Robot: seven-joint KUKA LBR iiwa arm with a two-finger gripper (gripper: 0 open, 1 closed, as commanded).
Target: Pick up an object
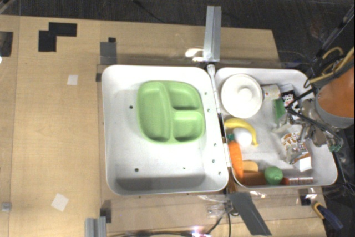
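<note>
The gripper [297,144] hung low in the right white plastic bin [327,177], finger state untellable, so a clean pick meant centring over the round green ball [273,175] just beside it.

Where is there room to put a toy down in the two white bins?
The left bin has bare floor all around the green divided plate, widest between the plate and the near wall. The right bin is crowded: white bowl, banana, carrot, green ball and the gripper. A small bare patch lies between banana and gripper.
</note>
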